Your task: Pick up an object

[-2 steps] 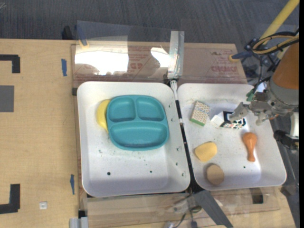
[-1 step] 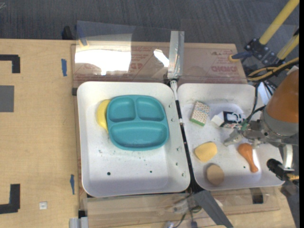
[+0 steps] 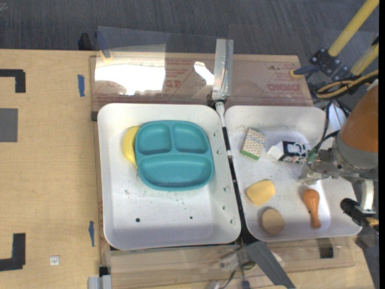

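The gripper (image 3: 313, 172) hangs low over the right bin (image 3: 328, 224), its metal parts a small tangle beneath the orange-banded wrist (image 3: 363, 128); whether the claw is spread wide or drawn narrow I cannot tell, for the shapes there are too small and jumbled to read, and nothing plainly sits in it. The likeliest thing to take, in my judgement, is the orange drumstick-shaped toy (image 3: 311, 206); it lies just below the claw toward the near rim, close beside it, with its long axis running from a rounded head nearest the claw down to a thin shank pointing away; a grip across the narrow shank or the neck would suit that axis better than one along it. To the claw's left and a little nearer the camera rests a yellow rounded lump (image 3: 260, 191), smooth and matte; beyond that, at the near rim, a tan ball-like piece (image 3: 272, 220); up and left of the claw stands a small speckled box (image 3: 254, 143), flat-faced and sharp-cornered; just beside the claw on the far side lies a white and black crumpled packet (image 3: 290, 150), soft-looking. Well off to the left, in the other bin (image 3: 120, 221), a teal divided plate (image 3: 174, 154), glossy plastic, covers most of a yellow thing (image 3: 127, 144).
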`<action>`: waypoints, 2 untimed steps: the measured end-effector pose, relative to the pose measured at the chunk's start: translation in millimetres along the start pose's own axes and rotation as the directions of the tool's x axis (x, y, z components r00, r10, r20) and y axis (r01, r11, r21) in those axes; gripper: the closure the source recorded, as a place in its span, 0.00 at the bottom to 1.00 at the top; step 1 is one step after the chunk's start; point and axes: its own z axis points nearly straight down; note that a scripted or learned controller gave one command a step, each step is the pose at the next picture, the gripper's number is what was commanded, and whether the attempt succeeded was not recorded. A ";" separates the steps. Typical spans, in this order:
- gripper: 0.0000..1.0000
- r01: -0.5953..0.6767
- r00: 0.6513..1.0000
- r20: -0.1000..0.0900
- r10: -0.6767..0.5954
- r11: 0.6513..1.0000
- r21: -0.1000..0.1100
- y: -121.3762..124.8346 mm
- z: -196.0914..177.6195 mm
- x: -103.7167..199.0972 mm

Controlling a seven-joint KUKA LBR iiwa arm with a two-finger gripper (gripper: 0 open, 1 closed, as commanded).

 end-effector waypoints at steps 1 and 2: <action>1.00 0.016 1.000 -0.001 -0.016 1.000 0.003 -42.0 10.1 16.4; 1.00 0.091 0.996 -0.002 -0.091 0.996 0.000 -46.7 -126.1 40.4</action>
